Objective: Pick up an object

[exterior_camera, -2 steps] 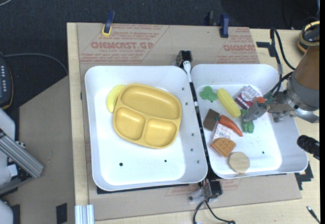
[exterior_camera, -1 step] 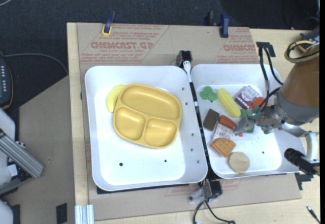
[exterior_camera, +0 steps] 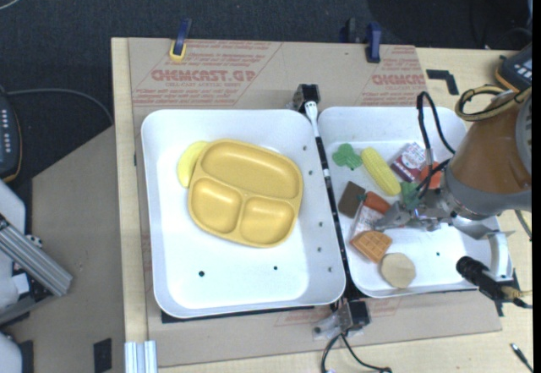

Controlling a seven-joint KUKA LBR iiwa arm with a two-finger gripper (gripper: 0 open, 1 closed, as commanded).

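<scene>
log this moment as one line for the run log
arm: over right bin | gripper: low among toys, fingers unclear | nearest: corn, waffle | left bin: yellow tray | grasp: none seen

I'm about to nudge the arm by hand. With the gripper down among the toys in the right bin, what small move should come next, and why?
Probably a short lift straight up to check the grasp. The gripper sits low in the right bin, crowded by the corn cob, brown block and waffle. I cannot tell whether it holds anything, so lifting would show that without shoving neighbours.
</scene>
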